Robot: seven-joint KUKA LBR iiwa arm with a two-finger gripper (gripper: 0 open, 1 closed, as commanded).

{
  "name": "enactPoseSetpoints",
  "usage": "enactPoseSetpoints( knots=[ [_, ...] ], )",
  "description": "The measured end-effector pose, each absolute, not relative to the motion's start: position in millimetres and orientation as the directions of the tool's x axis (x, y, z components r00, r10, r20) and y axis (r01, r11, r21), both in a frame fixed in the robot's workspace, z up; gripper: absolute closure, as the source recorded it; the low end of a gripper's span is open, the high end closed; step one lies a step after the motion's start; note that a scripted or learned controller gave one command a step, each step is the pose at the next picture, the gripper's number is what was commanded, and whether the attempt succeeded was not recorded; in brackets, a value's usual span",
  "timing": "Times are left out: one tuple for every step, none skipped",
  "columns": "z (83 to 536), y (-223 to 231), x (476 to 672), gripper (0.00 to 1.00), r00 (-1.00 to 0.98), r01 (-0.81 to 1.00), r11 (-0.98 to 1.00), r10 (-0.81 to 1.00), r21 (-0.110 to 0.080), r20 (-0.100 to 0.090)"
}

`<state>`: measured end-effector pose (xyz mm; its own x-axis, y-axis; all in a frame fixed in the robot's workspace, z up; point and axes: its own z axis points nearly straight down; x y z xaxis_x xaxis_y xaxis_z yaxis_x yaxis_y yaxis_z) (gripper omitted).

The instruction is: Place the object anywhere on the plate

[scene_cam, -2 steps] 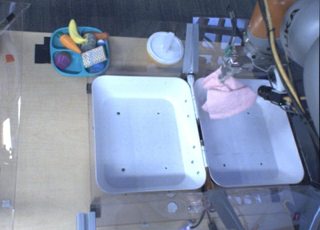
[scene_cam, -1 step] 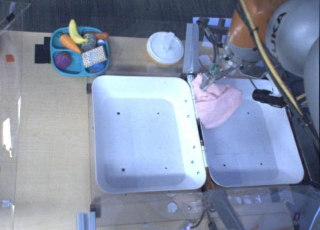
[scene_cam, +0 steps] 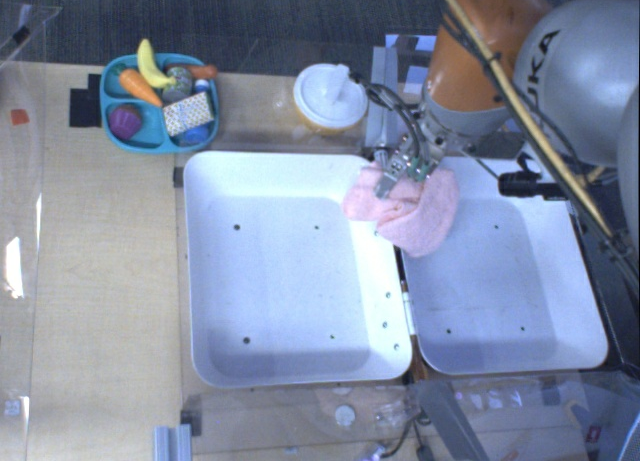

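Hanging directly below the fingers, the crumpled pink cloth drapes over the divide btwn. the two shallow white bins. Fingers appear pinched on cloth's top edge. Grey arm w/ orange band reaches in from right, wrist angled down-left.

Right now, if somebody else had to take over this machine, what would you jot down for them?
Gripper: down at the pink cloth; whether it grips is unclear.
Pink cloth: bunched over the divide between the left bin and right bin, at their far edge.
Blue plate: on the bench beyond the left bin, already carrying toy food.
Done: nothing placed yet.
Left: carry the cloth onto the plate.
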<state>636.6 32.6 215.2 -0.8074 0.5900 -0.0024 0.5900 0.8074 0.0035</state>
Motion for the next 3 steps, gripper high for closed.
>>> enactPoseSetpoints(
  knots=[
    [224.5,82.5,611.7,1.0,-0.974,0.226,0.974,0.226,0.003,-0.004],
    [225.3,132.0,598.4,1.0,-1.0,0.0,1.0,0.0,0.003,-0.004],
    [225.5,131.8,598.5,0.0,-1.0,0.0,1.0,0.0,0.003,-0.005]
  ],
)
